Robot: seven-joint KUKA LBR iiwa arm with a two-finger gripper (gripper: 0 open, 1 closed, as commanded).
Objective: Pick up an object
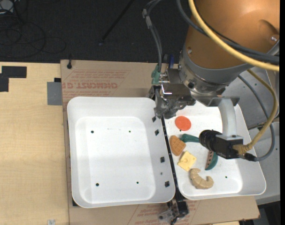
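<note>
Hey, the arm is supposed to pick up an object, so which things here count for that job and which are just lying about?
For the job:
gripper, over the right bin's upper left
right bin
red disc
waffle piece
cheese wedge
croissant
teal-handled tool

Lying about:
left bin
cardboard sheet
cables

The bench is seen from a single fixed camera mounted above it, angled down at a slant. Both white bins are taken in side by side, the left bin (pixel 111 149) shown whole and the right bin (pixel 236 182) partly covered. The arm (pixel 227 32) is viewed at close range, entering from the right, its orange band looming large at the top.
</note>
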